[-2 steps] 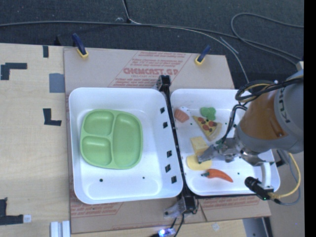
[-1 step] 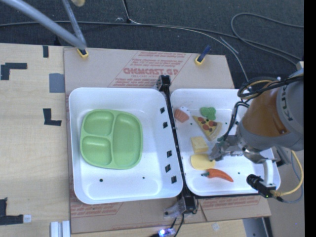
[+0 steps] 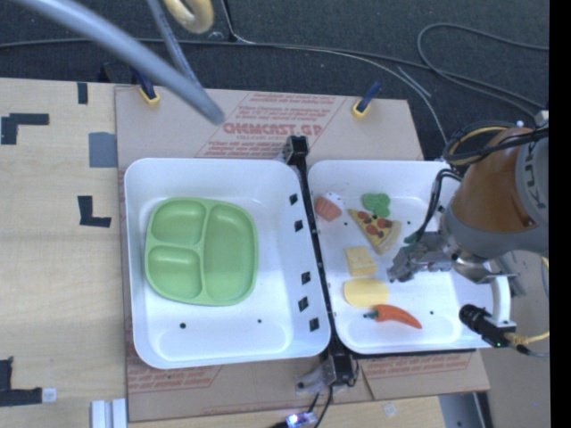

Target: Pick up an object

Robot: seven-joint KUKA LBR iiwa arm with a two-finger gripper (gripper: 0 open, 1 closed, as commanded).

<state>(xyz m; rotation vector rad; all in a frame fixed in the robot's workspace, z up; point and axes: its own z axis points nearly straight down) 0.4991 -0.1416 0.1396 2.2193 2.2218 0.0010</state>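
A: Objects, the toy food in the right bin [image 3: 446,175]: a pizza slice [image 3: 375,228], a green leafy piece [image 3: 376,203], a pinkish piece [image 3: 328,208], a pale yellow block [image 3: 359,260], a yellow cheese-like piece [image 3: 366,292] and an orange-red pepper [image 3: 393,316]. Which step would you call this?

B: The approach, I'd judge. The gripper [image 3: 406,264] sits low in the right bin, just beside the pale yellow block and the pizza slice, with nothing visibly between its fingers. Whether it is spread or closed I cannot tell; it's a dark blur from this angle.

A: So the next move?

B: It has to settle on one piece, centre over it, come down and close. The items lie close together, so a neighbour could get nudged. The flat pieces look hard to grip off the bin floor.

A: And the left bin [image 3: 134,239]?

B: It holds a green divided plate [image 3: 201,250], well apart from the arm.

A: The surroundings?

B: Both bins rest on a cardboard sheet [image 3: 277,119] on the wooden counter [image 3: 53,266], which has black tape marks. Beyond is dark flooring with cables [image 3: 464,38], and a grey pole [image 3: 98,25] crosses the top left.
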